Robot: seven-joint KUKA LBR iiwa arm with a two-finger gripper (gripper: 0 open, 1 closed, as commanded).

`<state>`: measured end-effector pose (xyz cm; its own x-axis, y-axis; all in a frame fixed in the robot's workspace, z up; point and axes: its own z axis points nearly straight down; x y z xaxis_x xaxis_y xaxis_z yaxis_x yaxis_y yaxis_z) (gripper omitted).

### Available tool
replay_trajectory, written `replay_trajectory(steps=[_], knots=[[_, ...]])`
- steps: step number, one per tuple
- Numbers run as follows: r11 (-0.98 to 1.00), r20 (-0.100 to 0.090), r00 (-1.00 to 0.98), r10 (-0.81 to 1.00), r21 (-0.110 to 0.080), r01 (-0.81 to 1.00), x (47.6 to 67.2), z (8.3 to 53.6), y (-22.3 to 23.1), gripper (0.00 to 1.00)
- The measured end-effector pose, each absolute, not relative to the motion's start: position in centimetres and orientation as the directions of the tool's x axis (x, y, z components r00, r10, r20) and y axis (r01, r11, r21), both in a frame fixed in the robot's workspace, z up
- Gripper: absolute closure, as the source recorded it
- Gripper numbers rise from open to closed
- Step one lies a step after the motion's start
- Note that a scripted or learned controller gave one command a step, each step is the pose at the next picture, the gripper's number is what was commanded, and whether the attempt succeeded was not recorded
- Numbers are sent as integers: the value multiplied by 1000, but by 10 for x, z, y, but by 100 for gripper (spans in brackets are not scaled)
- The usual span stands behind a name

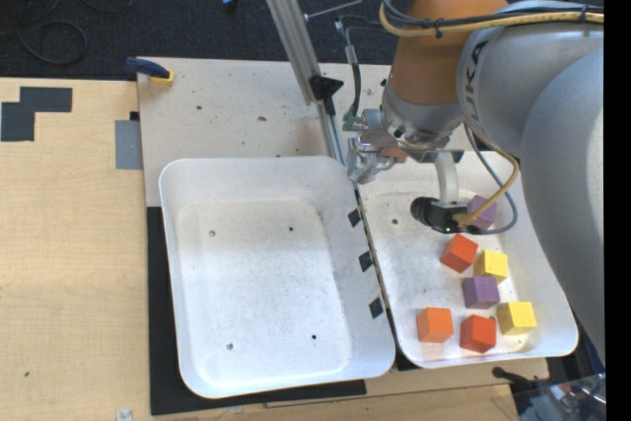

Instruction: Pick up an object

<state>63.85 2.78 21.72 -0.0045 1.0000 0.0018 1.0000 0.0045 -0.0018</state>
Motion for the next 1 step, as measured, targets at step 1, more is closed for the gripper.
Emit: replay_trajectory(steps=[1], knots=[[5, 2, -5, 1000, 0, 1000, 652, 230, 86, 100]])
